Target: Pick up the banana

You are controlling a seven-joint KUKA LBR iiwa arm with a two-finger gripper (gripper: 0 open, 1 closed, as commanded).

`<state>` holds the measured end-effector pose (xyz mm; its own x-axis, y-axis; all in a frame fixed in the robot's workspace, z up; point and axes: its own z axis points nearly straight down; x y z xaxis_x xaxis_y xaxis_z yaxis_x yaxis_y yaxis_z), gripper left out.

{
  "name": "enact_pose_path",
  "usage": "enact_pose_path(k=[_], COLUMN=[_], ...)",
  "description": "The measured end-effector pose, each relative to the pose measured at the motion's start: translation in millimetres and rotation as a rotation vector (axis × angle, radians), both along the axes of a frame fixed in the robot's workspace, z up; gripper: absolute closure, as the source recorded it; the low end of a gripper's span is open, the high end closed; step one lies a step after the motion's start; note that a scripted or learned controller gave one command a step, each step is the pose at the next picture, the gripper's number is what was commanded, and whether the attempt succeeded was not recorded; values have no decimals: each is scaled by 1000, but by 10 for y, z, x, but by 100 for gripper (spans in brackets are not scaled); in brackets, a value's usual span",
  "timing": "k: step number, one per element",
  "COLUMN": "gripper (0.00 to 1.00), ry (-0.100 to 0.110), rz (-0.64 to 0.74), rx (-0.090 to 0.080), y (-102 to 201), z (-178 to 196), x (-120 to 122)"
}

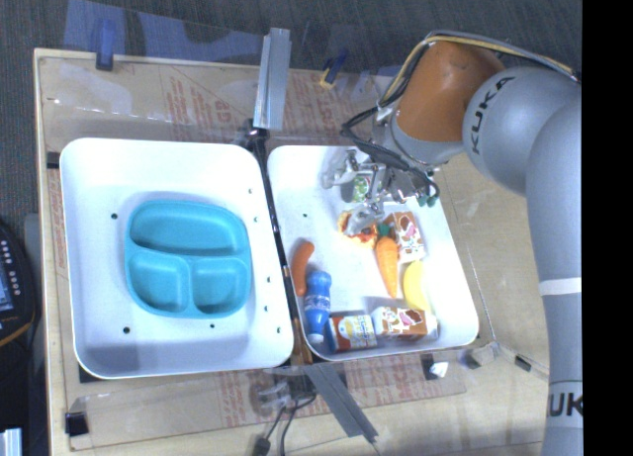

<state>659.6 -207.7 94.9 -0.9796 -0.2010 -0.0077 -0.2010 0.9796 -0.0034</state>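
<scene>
Approach step: tool (361, 202) is poised over far right bin (450, 246), grip state unclear; banana (415, 286) lies nearer, descent needed there.

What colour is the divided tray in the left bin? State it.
Light blue: the divided tray, seen in the camera view.

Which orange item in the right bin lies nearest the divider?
The hot dog, against the right bin's left wall above the blue bottle. The carrot lies mid-bin beside the banana.

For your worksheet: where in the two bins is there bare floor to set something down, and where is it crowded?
Bare: the left bin around the blue tray, and the right bin's upper left corner. Crowded: its lower right, with banana, carrot, bottle and cartons under the gripper.
</scene>
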Motion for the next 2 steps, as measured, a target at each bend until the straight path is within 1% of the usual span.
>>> enact_pose_path(k=[2], gripper=[0], ry=[0], rz=[7], rx=[0], y=[-3], z=[0], x=[-1])
